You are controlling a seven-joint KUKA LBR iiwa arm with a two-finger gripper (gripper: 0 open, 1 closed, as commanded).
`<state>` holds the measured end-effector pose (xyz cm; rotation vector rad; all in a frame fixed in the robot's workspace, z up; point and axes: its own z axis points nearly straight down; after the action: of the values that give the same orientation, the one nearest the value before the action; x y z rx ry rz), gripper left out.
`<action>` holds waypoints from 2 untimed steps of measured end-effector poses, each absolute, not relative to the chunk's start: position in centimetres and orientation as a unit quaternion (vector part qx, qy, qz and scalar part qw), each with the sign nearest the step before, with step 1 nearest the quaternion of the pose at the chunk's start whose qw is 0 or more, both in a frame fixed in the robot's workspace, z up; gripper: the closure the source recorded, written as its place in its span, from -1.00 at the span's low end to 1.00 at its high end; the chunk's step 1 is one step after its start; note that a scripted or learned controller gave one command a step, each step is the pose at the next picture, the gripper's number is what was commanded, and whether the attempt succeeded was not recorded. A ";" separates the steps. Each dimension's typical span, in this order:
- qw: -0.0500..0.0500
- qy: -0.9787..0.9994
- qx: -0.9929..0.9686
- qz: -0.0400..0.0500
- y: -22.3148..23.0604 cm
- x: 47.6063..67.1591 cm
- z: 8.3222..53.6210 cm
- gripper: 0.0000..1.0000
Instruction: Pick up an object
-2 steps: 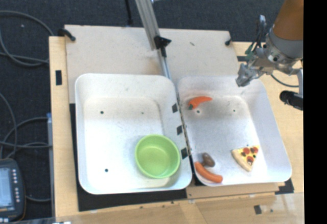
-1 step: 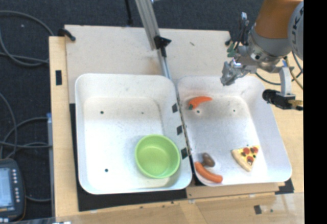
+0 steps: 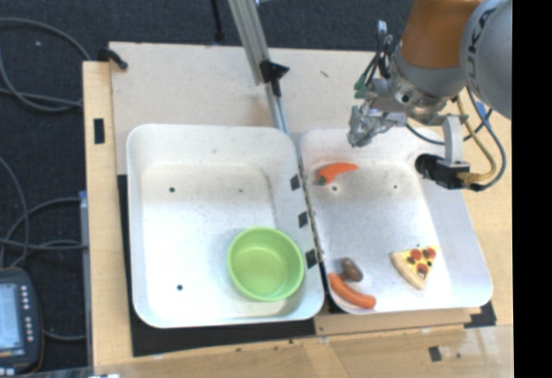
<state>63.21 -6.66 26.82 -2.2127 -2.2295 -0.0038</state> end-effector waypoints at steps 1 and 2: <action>0.000 -0.709 -0.705 -0.001 -2.0 61.6 26.6 1.00; 0.001 -0.710 -0.704 -0.001 3.4 61.0 26.7 1.00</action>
<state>61.02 3.38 26.74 -2.2114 -2.2297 -0.0025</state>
